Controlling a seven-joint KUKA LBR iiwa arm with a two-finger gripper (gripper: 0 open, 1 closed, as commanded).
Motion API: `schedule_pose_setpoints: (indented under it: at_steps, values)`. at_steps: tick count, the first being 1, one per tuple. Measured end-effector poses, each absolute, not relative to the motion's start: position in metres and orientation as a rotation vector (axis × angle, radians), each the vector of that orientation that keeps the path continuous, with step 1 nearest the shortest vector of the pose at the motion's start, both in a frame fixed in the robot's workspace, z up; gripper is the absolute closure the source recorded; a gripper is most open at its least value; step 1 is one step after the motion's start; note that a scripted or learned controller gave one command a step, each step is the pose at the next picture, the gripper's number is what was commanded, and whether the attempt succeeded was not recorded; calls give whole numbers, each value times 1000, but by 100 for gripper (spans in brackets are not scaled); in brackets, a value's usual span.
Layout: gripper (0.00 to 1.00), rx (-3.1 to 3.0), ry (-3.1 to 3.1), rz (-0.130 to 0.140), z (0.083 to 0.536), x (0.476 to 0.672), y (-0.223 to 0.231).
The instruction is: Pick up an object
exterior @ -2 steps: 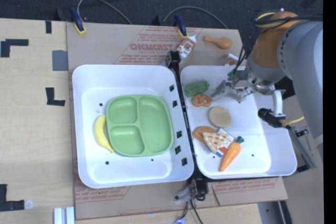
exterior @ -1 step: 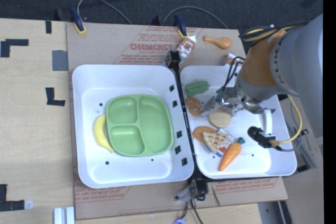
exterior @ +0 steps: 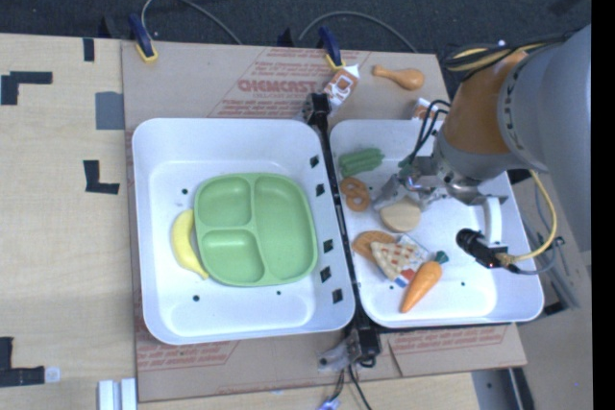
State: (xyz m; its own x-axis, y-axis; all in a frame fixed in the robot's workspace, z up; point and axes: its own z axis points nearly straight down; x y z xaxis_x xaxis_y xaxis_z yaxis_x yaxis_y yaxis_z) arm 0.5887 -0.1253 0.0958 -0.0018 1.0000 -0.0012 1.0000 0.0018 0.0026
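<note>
The right bin holds several toy foods: a green piece, a pretzel, a pale bread roll, a pizza slice and a carrot. My gripper hangs low over this bin, just above the roll and right of the pretzel. Its metal fingers point down and left toward the roll. I see nothing between them.
The left bin holds a green divided plate with a banana at its left side. A small carton and a toy drumstick lie on the cardboard behind the bins. The arm's grey and orange body covers the right bin's far right corner.
</note>
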Motion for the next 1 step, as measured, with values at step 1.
schedule_pose_setpoints:
  at_steps: [1]
  values:
    - [100, 2219, 2225, 1, 185, 589, -65]
